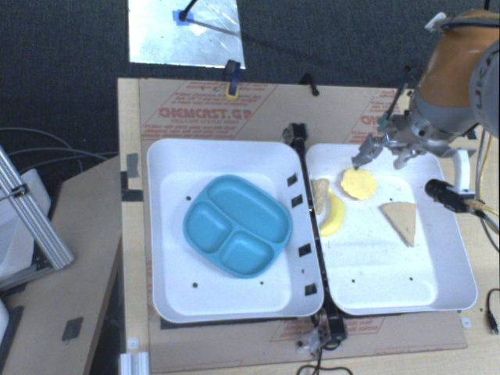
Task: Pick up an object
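Observation:
In the right bin (437,291) a round yellow disc (358,184) lies near the back. A yellow banana-shaped piece (333,216) rests by the divider, with a small beige piece (319,192) just behind it. Further right lies a tan wedge (401,220). My gripper (383,159) hangs over the back of this bin, just behind and right of the yellow disc. It is open, its two fingers spread apart with nothing between them.
The left bin (172,287) holds a blue divided plate (237,225). A black clip-lined divider (306,209) separates the two bins. Cardboard (258,108) lies under and behind both bins, and the arm (457,69) comes in from the upper right.

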You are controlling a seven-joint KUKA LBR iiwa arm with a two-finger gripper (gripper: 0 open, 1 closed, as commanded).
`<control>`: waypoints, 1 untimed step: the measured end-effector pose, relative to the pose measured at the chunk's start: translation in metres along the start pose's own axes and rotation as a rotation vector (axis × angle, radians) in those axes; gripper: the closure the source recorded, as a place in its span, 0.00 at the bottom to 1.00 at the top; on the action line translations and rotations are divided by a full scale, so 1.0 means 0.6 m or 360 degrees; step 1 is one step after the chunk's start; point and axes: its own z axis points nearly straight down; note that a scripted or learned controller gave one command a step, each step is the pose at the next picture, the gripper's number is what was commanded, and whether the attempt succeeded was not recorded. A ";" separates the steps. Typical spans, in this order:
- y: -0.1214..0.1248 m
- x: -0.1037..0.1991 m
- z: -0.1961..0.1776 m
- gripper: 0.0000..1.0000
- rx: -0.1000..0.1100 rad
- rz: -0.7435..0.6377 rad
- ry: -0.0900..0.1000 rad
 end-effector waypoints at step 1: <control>-0.063 -0.018 0.206 0.00 -0.0004 0.0010 -0.0003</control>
